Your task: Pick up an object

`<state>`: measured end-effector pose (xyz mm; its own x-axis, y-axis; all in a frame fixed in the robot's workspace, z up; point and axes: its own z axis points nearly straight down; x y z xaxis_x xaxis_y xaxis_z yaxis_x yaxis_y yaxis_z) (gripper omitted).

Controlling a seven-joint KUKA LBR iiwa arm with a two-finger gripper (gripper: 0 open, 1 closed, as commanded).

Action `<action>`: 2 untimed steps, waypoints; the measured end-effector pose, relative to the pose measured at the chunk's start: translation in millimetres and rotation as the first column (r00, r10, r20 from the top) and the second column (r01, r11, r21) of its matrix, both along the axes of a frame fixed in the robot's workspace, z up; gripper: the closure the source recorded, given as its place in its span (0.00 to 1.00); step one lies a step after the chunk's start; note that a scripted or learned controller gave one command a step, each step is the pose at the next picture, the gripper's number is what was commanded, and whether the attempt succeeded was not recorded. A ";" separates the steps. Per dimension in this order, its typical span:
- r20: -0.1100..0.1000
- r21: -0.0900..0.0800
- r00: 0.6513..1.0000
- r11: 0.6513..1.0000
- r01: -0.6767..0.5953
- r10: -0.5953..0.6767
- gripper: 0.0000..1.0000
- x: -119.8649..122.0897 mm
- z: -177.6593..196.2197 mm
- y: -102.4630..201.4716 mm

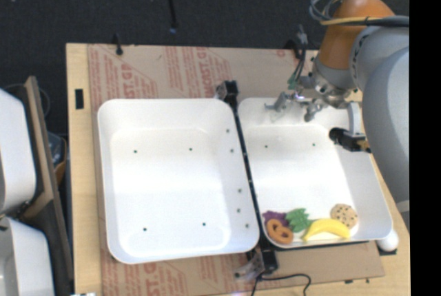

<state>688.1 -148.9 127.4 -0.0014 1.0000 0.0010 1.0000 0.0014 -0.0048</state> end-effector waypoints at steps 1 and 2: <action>0.007 -0.002 1.000 1.000 0.005 -0.004 0.00 -45.7 35.2 -23.6; 0.002 -0.001 1.000 1.000 0.001 -0.001 0.00 0.3 -18.5 -25.2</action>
